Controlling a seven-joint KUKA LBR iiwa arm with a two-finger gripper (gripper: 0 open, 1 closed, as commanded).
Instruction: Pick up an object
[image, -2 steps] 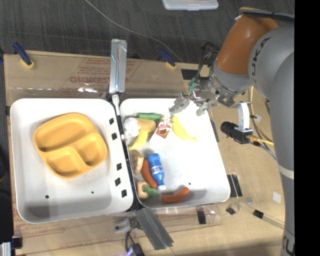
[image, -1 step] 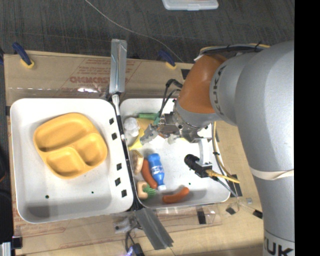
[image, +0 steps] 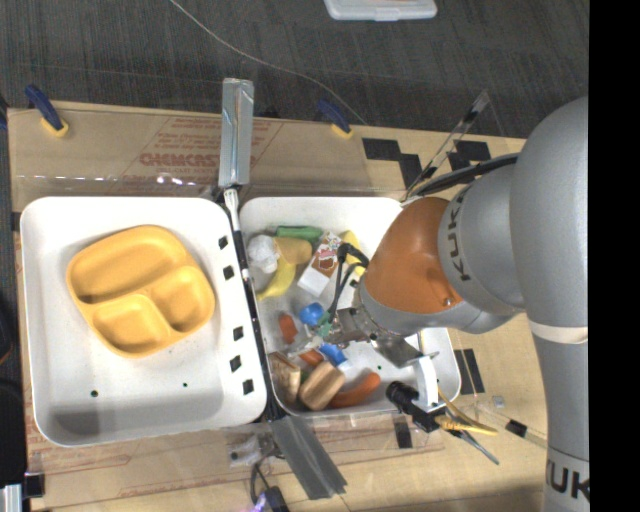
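**Desk:** What's the bench look like from your end?

**Me:** I've got a brown board bench (image: 120, 140) over dark carpet, with two blue clamps on its far edge. Two white bins sit side by side on it. The left bin (image: 60, 400) holds a yellow divided tray (image: 140, 288), lying at a tilt toward the far left corner. The right bin (image: 380, 212) holds the clutter. A metal bracket stands at the far end of the seam between them, and a thin cable runs across the carpet beyond.

**Desk:** And the gripper?

**Me:** The arm (image: 500, 250) reaches in from the right, and its orange band (image: 415, 270) hangs over the right half of the right bin. The gripper (image: 345, 325) is low among the objects, mostly hidden under the wrist. I cannot tell how its fingers stand, and I see nothing clearly between them.

**Desk:** What's around it?

**Me:** Just beside it, to the left, a small blue piece (image: 312, 314) and an orange-red piece (image: 288, 326). Nearer the camera lie a tan bread-like roll (image: 322, 385) and a red sausage shape (image: 358, 390), touching each other. At the far end I see a green item (image: 298, 233), a yellow one (image: 285, 268) and a white crumpled lump (image: 262, 256). The wrist covers the bin's right side, so whatever lies under it I can't make out.
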